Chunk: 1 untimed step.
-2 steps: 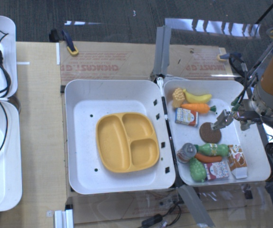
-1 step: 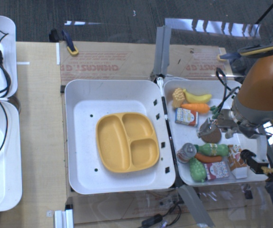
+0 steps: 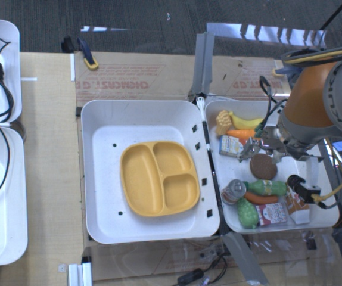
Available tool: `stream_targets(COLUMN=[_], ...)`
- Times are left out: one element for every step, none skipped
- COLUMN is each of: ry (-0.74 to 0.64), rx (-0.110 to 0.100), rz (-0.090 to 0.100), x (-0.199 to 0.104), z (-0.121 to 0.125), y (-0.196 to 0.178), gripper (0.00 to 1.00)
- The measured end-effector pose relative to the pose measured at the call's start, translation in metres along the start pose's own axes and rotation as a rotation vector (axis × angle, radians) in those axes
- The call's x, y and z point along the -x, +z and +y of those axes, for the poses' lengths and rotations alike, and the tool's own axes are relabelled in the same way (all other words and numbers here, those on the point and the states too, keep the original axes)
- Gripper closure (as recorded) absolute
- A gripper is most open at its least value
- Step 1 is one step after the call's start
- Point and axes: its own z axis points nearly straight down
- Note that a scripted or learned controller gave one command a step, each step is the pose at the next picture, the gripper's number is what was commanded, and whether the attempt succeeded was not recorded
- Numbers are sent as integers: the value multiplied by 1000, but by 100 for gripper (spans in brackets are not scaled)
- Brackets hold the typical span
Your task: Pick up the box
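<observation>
The box (image 3: 232,146) is a small white carton with orange and blue print, lying flat in the upper left part of the right-hand bin (image 3: 332,216), just below the carrot (image 3: 241,133) and the banana (image 3: 246,122). The pincer (image 3: 252,149) sits right at the box's right edge, though whether it is spread or pressed together I cannot tell from here.
</observation>
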Motion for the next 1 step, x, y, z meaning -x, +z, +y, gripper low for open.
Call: stream_targets(ry=[30], rx=[9], rz=[1], x=[0], z=[57], y=[27], gripper=[0])
